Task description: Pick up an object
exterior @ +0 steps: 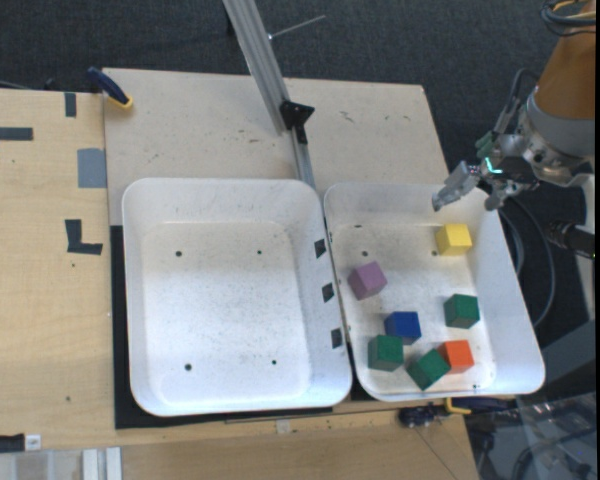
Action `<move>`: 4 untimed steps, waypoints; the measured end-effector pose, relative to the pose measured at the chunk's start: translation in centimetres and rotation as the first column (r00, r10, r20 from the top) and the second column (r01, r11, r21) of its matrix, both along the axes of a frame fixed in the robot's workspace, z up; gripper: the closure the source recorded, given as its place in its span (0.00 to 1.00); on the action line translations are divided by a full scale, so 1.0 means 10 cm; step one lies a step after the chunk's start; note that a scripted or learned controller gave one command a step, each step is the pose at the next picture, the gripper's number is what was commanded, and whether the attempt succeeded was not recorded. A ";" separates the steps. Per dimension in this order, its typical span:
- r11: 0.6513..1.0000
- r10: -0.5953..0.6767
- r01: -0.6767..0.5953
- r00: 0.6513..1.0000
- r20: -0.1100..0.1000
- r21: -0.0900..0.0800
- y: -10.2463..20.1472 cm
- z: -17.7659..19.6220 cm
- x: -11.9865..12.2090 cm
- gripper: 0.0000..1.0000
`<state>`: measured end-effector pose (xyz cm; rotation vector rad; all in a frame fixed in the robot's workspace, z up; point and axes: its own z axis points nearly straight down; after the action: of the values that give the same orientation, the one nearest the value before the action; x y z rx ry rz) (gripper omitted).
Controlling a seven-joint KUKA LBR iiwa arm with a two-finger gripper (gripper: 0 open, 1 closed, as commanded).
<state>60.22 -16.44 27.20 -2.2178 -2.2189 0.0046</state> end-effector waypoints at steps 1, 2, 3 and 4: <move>1.000 0.001 -0.001 1.000 0.004 -0.001 0.00 0.03 0.01 0.00; 1.000 0.002 -0.002 1.000 -0.001 0.000 0.07 -0.54 0.08 0.00; 1.000 0.001 -0.001 1.000 -0.002 -0.001 0.09 -1.18 0.11 0.00; 1.000 0.000 0.000 1.000 -0.002 -0.001 0.00 -1.68 0.10 0.00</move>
<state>61.19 -16.41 10.45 -2.2179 -2.2184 0.0079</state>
